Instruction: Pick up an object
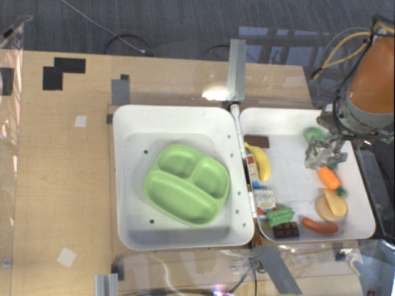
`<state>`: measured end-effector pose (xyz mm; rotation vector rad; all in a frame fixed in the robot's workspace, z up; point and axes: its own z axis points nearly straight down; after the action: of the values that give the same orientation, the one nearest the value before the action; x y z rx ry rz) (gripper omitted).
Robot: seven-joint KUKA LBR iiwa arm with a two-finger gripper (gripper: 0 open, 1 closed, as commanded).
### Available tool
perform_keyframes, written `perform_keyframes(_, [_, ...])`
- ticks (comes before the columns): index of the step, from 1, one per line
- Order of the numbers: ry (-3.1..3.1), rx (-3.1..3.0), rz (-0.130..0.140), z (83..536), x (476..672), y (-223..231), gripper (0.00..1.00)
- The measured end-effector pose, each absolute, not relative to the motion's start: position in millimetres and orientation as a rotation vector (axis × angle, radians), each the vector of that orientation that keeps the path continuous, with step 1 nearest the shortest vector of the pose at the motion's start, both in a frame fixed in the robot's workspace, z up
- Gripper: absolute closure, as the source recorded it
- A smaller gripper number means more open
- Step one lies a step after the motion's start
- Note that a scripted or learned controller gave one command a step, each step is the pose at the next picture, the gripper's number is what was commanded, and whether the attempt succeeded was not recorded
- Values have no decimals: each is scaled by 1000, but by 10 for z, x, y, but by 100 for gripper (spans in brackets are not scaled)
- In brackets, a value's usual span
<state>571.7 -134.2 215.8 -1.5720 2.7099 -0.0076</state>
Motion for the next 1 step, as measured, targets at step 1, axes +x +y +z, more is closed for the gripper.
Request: perform_keyframes(1, [2483,-1921,-1,1458,5533,-2065,100])
